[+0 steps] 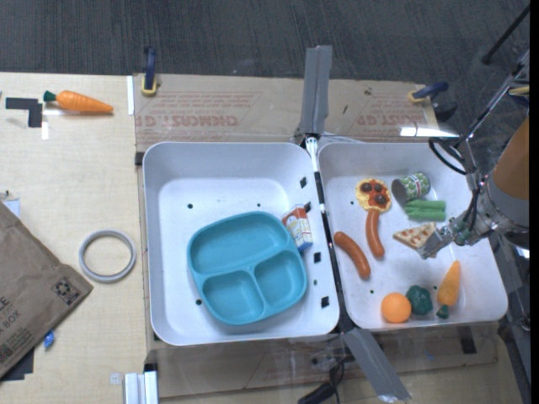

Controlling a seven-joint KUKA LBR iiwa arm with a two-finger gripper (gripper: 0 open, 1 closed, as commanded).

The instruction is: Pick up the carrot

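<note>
Progress: we judge the pick not yet made; the carrot (450, 284) lies loose on the floor of the right bin (497, 305), with nothing around it.
Carrot: near the bin's front right corner, tilted, its tip pointing up and its green end touching or just beside the broccoli (419, 300); an orange (396, 307) sits further left.
Gripper: the gripper (434, 244) hangs low over the bin, above and a little left of the carrot, close by a pizza slice (413, 237).
Fingers: we cannot tell whether they are apart or together.
Left to do: we still need to shift toward the carrot, descend, close on it and lift.
Other carrot: a second one (80, 102) rests on the bench, far left, well apart from the arm.
</note>
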